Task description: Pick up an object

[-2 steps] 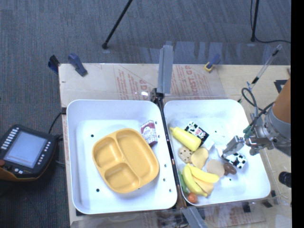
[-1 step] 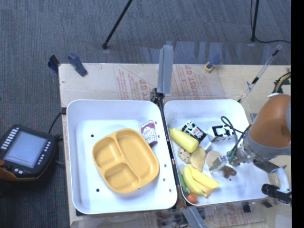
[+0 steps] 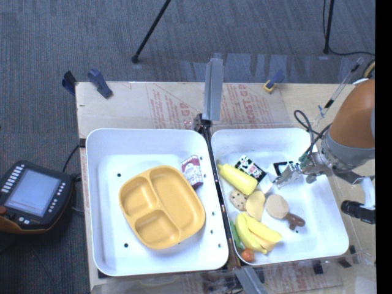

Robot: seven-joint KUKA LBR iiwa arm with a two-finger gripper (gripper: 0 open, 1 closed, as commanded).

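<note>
The likeliest thing to be picked is whatever lies under the gripper (image 3: 288, 175), which hangs low in the right bin (image 3: 324, 237) near its middle, above and just right of a black-and-white packet (image 3: 249, 166) and close to a small dark-and-white card (image 3: 283, 166); nothing is seen between its fingers, and whether they are apart or together cannot be told at this size. Just below it a cluster of toy food crowds the bin's left side — a yellow corn cob (image 3: 237, 179) lying slantwise, a spotted cookie (image 3: 237, 200), a pale wedge (image 3: 255, 204), a round tan piece (image 3: 277, 206) with a brown stub (image 3: 296, 220) beside it, and bananas (image 3: 257, 231) toward the near-left corner with a small red-and-green bit (image 3: 246, 255) at the rim. They touch or overlap, which I judge makes a clean grasp awkward, so the looser pieces at the cluster's edge look the better targets. The left bin (image 3: 101, 182) holds a yellow divided tray (image 3: 161, 207) lying flat, with a small dark-red packet (image 3: 192, 170) at its far-right edge. Both bins sit side by side on the desk (image 3: 141, 103), with clamps (image 3: 99, 83) at its far edge — presumably to keep the board fixed.
</note>
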